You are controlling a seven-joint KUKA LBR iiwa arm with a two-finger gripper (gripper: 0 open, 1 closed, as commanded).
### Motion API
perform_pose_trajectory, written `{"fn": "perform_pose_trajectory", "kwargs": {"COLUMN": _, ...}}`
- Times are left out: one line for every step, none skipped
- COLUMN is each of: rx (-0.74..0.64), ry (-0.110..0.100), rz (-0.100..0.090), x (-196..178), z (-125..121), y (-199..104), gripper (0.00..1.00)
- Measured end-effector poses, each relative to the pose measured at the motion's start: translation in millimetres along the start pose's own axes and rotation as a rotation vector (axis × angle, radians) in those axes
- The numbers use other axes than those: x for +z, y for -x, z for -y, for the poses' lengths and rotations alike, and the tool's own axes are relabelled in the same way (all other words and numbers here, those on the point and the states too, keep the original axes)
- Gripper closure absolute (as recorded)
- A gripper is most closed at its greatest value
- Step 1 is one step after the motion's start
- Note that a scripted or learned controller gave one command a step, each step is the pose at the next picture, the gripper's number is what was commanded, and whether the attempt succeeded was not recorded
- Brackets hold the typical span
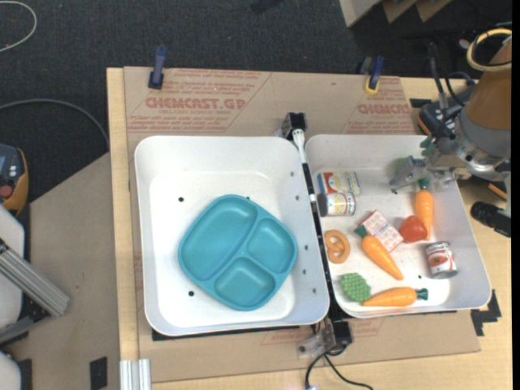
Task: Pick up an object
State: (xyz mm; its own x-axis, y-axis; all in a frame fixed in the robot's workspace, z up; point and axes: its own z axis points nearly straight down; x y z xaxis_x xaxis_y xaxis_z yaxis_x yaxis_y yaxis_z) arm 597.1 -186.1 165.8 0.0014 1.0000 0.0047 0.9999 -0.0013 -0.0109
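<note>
Worktop w/ two shallow white bins side by side. Left bin carries a teal divided plate, three compartments, lying flat & turned at an angle, roughly mid-bin toward the near side. Right bin has all the small items: a can on its side w/ a colourful label near the bin's left wall, far half; a pretzel just below it; a small pink-and-white box mid-bin; an orange carrot lying diagonally, touching or just beside that box; another carrot standing more upright toward the far right, w/ a red piece right at its lower end; a small red-and-white can near the right wall; a green leafy bit at the near edge, & a third carrot w/ green top lying along the near wall beside it. Arm comes in from the right, orange band above the wrist; jaws sit low over the far right part of the right bin, just above the top of the upright carrot. Jaws' state: can't tell, the grey parts blur together, & nothing is seen clearly between them. Two clamps on the worktop's far edge.
</note>
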Motion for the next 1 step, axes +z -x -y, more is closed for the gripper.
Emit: {"fn": "perform_pose_trajectory", "kwargs": {"rx": -0.005, "ry": 0.002, "rz": 0.0, "x": 63.0, "z": 25.5, "y": -58.2, "gripper": 0.0}}
